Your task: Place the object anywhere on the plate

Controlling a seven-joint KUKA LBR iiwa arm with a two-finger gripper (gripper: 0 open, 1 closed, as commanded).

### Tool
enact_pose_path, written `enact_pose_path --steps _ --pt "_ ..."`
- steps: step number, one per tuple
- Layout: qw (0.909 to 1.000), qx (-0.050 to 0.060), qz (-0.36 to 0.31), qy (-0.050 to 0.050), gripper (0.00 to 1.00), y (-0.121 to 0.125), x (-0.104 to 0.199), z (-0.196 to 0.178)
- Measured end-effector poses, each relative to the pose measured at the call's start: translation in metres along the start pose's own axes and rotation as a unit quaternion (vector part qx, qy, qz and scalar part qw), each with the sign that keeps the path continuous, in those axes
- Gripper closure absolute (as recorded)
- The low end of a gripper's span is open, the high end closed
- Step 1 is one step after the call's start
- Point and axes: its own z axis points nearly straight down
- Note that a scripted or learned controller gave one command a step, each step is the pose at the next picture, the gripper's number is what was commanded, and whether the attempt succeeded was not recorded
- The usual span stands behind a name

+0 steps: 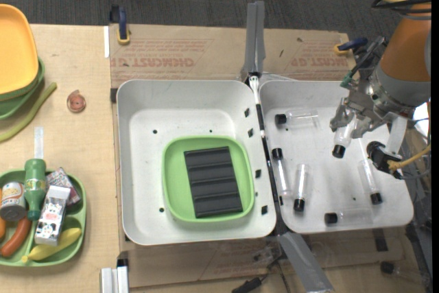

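Tube (341, 141) w/ black cap hangs at the gripper (350, 121), right side of frame; you can't tell if fingers pinch it. Green plate (175, 178) sits center, left bin (137, 147).

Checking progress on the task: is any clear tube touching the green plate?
Apart. The camera view shows the tubes lying in the right bin, while the green plate sits in the left bin.

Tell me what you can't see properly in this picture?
- End effector, camera view: blurred and tangled with cables, so its grip can't be judged.
- Clear tube under it: too blurry to tell whether it is held.
- Yellow plate: cut off by the left edge.
- Small packets on the green tray: labels too tiny.
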Motion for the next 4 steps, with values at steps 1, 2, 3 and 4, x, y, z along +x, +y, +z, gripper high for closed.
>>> enact_pose_path --steps 1,2,3,4 --pt "1.0000 0.000 0.000 0.000 0.00 0.000 0.000 0.000" --pt "1.0000 -0.001 0.005 0.000 0.00 -0.007 -0.067 -0.050" --pt "0.9986 -0.001 0.052 0.000 0.00 -0.039 -0.100 -0.106" --pt "0.9950 -0.001 0.100 0.000 0.00 -0.040 -0.116 -0.149"
